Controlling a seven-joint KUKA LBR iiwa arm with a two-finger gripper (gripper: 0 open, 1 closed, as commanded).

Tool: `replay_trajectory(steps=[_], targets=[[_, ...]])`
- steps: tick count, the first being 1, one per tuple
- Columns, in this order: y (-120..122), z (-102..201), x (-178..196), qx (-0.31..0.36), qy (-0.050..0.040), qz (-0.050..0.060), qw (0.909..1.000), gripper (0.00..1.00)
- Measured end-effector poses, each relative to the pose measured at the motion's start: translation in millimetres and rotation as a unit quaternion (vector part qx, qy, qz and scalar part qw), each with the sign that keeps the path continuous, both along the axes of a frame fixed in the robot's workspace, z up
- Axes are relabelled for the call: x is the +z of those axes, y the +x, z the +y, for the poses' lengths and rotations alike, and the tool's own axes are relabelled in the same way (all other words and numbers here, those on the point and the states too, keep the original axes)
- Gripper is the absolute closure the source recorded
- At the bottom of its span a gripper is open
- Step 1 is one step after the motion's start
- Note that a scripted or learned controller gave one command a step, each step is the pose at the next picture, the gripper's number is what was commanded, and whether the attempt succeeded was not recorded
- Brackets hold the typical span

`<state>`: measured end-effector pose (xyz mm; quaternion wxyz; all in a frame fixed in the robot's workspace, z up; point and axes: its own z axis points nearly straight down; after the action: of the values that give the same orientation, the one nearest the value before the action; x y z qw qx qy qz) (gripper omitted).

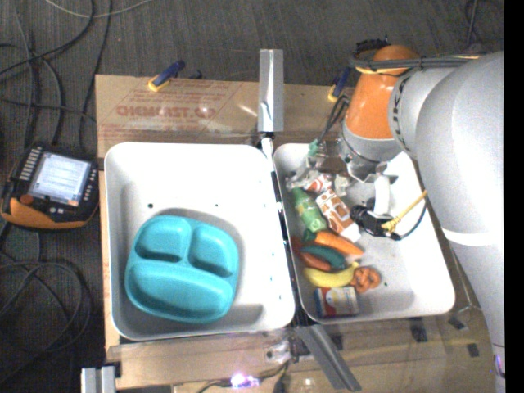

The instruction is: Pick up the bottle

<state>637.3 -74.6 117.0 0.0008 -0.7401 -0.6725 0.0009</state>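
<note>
The bottle (309,211) is green with a pale cap and lies on its side near the left wall of the right bin (426,289). My gripper (329,172) hangs low over the far left part of that bin, just above and behind the bottle's cap end. The wrist with its orange band covers most of the gripper. I cannot see anything held in it.
Packed beside the bottle are an orange-and-white carton (334,210), a carrot (337,242), a dark green vegetable (322,258), a banana (330,277), an orange pretzel-shaped toy (368,278) and a can (336,301). The left bin (123,178) holds a turquoise divided tray (184,266).
</note>
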Motion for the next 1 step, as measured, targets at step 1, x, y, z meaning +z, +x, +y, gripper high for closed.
replay_trajectory(steps=[1], targets=[[-57.9, -53.6, -12.1, 0.077, 0.0002, -0.001, 0.9970, 0.00]])
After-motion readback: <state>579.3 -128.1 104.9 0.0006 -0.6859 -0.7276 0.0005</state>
